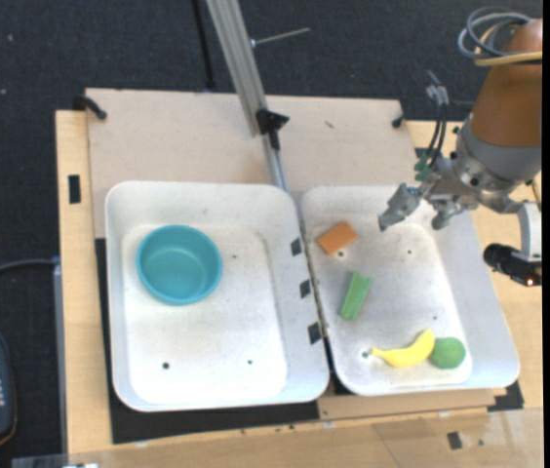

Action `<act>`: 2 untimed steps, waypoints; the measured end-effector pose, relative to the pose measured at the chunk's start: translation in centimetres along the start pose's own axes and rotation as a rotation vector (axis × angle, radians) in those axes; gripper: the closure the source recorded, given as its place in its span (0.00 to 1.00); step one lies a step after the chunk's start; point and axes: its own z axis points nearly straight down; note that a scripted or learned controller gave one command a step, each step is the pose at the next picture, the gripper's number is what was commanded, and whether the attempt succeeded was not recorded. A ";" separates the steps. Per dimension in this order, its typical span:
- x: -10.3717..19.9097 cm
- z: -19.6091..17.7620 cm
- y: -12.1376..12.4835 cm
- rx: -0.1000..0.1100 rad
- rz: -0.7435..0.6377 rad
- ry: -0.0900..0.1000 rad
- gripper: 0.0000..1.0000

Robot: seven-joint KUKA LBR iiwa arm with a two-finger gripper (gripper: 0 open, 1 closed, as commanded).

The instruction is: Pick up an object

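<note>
I see the two-finger gripper (417, 213) with fingers spread apart, empty, hovering just right of the small orange block (336, 238) in the right white bin (480, 305).

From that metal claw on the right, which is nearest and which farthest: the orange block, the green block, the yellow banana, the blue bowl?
From the gripper:
1. Orange block, right bin, upper left.
2. Green block, right bin, middle.
3. Yellow banana, right bin, bottom edge.
4. Blue bowl, left bin.
</note>
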 end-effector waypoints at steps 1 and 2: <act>0.0 0.0 0.0 0.000 0.001 0.000 0.00; 0.6 5.8 -0.5 0.006 0.004 -0.001 0.00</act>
